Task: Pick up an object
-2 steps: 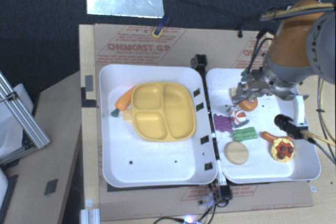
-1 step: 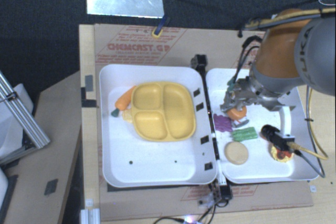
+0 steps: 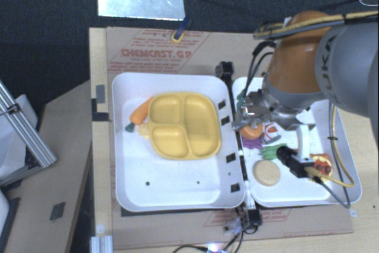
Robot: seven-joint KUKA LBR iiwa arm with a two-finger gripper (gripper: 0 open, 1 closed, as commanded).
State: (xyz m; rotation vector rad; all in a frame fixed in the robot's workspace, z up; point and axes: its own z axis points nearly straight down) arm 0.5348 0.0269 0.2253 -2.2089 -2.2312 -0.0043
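The gripper (image 3: 253, 122) hangs low in the right bin (image 3: 340, 186), just above a purple piece (image 3: 251, 133). A tan disc (image 3: 267, 173) lies nearer me. Beyond, the left bin (image 3: 127, 186) holds a yellow tray (image 3: 180, 125) and carrot (image 3: 139, 112).

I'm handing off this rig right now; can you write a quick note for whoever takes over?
Pincer: low over the right bin, near its left wall, above the purple toy. Its state cannot be judged from this view, and no item is visibly held.
Right bin: purple toy, green piece, round beige piece, red and white item.
Left bin: yellow divided plate with a toy carrot at its left edge.
Done: nothing visibly picked.
Left: grasp and lift one object.
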